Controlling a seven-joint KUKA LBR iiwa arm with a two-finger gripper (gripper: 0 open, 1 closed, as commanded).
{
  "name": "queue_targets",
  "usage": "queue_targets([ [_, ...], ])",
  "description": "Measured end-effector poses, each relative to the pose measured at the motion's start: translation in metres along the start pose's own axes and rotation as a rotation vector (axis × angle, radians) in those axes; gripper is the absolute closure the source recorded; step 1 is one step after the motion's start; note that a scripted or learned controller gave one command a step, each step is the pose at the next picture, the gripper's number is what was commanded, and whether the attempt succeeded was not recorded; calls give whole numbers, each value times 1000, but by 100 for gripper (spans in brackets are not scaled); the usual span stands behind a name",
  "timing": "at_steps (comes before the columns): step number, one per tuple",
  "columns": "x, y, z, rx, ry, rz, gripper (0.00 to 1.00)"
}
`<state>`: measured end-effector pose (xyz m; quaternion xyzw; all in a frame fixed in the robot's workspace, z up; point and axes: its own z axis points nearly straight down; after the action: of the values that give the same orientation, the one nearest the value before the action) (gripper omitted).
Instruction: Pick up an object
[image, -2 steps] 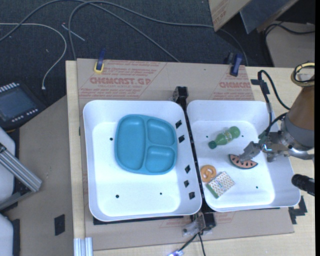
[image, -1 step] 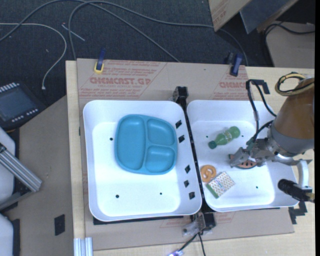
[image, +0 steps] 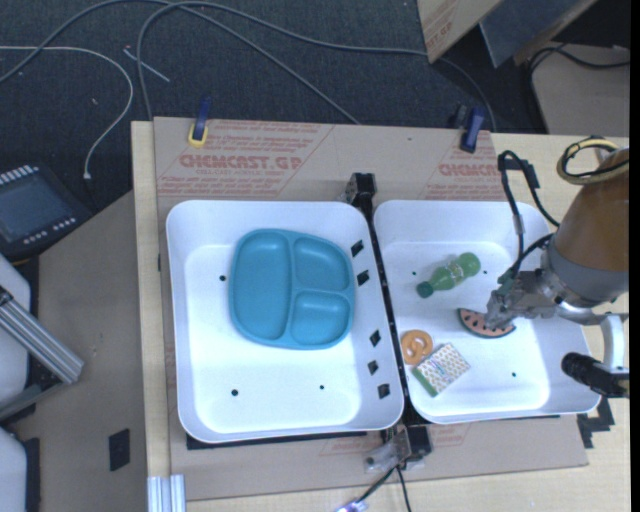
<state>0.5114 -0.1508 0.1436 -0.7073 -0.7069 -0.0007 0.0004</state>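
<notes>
In the right bin (image: 520, 392) lie a green bottle (image: 449, 275) on its side, a brown flat half-round piece (image: 481, 323), a small orange pretzel-like ring (image: 416, 345) and a white and green packet (image: 442, 368). My gripper (image: 505, 303) hangs at the right side of this bin, its tip right over the right end of the brown piece. I cannot make out whether anything sits between the fingers. The arm's orange band (image: 600, 225) is above the bin's right wall.
The left bin (image: 195, 300) holds a blue divided plate (image: 292, 288). Black clips (image: 375, 340) run along the divider between the bins. A black cable (image: 515, 200) loops over the right bin's far right corner. Cardboard (image: 300, 150) lies behind both bins.
</notes>
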Motion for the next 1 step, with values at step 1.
queue_targets([
  [1,-6,10,-56,-5,-3,-1,100],
])
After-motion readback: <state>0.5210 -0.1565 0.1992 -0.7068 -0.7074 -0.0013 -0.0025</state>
